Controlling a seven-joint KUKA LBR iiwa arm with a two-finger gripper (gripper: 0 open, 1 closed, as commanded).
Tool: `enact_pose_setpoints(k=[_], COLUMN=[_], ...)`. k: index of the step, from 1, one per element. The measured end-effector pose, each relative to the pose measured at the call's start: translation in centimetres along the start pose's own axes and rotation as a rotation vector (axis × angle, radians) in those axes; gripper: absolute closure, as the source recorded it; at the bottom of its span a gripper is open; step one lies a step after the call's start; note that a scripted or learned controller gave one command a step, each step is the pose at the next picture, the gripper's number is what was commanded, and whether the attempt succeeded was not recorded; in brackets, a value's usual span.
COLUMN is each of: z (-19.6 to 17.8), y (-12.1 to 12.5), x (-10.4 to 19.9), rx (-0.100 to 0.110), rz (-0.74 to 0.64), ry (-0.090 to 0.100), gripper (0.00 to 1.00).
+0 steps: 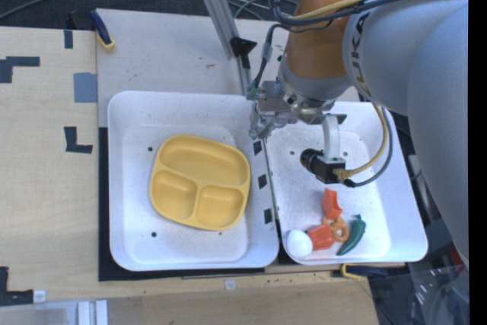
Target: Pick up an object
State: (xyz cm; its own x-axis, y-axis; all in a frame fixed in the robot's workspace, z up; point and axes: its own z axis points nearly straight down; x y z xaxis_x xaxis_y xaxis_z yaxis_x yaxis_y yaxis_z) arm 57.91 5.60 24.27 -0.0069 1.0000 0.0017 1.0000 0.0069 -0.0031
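My gripper (259, 125) hangs under the orange wrist band, over the ridge between the two white bins, near their far end. Nothing shows between its tips. In the left bin (125, 164) lies a yellow divided plate (200, 181). At the near end of the right bin (399, 228) a cluster of small things lies together: a white egg-shaped ball (299, 243), an orange-red piece (330, 203), an orange lump (322, 235) and a green pepper-like piece (354, 234). The gripper is well above and left of that cluster.
A slanted metal post (211, 4) rises behind the bins, ending close to the gripper. A blue and yellow clamp (102, 30) sits at the board's far left corner. Cables run along the dark floor behind. The arm's bulk covers the right bin's far right part.
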Motion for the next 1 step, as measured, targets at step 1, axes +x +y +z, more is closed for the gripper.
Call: enact_pose_setpoints(k=[1], z=[0.49], y=[-2.40], x=[3.60], rx=[0.001], rz=[0.001], ry=[-0.001], gripper=[1.00])
